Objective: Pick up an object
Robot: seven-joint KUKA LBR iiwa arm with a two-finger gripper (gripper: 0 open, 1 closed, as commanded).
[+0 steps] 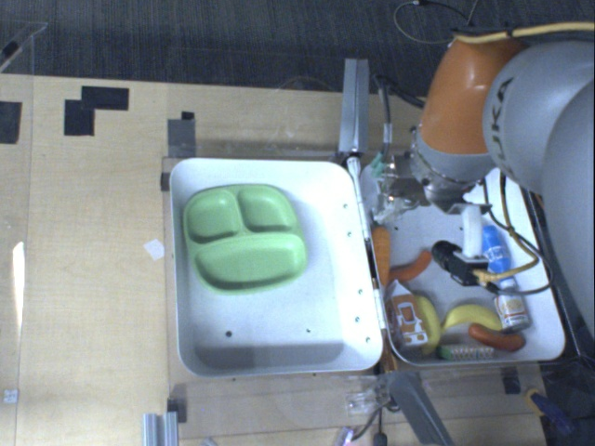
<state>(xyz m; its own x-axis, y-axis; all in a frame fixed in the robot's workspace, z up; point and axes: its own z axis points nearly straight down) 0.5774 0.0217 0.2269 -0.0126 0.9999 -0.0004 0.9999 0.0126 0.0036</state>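
Orange sausage (413, 267): it is lying in the right bin (545, 334), close to the bin's left wall, and it is the thing nearest the gripper (so I am picking it as the one to grab).
Which way it is pointing: it is lying flat and slanting, with one end pointing down to the left and the other end pointing up to the right. It is bending a little, so its long line is running along that slant.
How it is likely feeling: it is looking like a toy, so I am guessing it is light, smooth and maybe a bit slippery. It is round, so it may be rolling away if it is pushed.
Where to grab: I am thinking the middle is best, squeezing across the thin way.
Gripper (395, 195): it is hanging over the top left corner of the right bin, above the sausage in the view. I cannot tell if it is open or closed, and I am not seeing anything in it.
Neighbours: a small box (405, 316) and two bananas (469, 317) are lying near the sausage's lower end.
Left bin (270, 334): a green plate (244, 235) is sitting in it.
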